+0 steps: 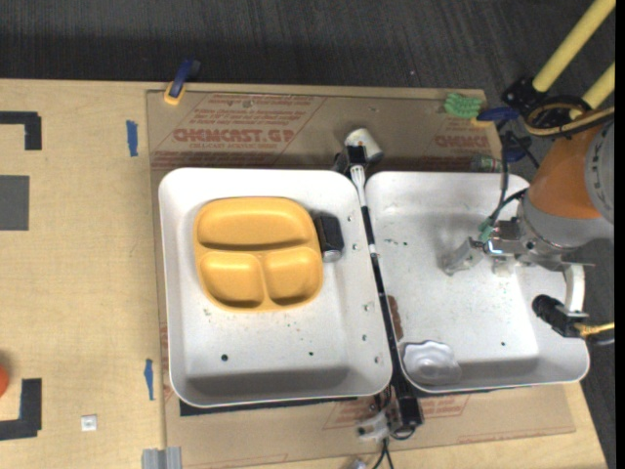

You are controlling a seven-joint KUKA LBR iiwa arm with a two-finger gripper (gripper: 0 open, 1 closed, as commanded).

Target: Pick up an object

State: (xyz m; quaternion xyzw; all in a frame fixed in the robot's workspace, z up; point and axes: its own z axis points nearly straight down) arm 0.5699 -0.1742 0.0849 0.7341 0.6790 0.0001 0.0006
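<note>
Low in the right bin (547, 360), a clear lid (431, 362) lies by the divider. Gripper (457, 258) hovers above it mid-bin, fingers apart, holding nothing. Left bin (186, 291) holds a yellow tray (259, 252).

Floor (293, 27): dark grey carpet, across the top of the view and down the right corner.
Bench (73, 262): pale wood top, marked with black tape (27, 130) corners and a grey square (14, 203) at the left edge.
Blue tape (132, 137): short strips on the bench, left of the board.
Board (244, 130): brown, printed with red lettering, lying flat on the bench.
Clamps: one blue and yellow clamp (180, 81) at the board's upper left corner; one green clamp (463, 106) at its upper right.
Yellow poles (578, 35): two, slanting, upper right.
Light: even, soft shadows.
</note>
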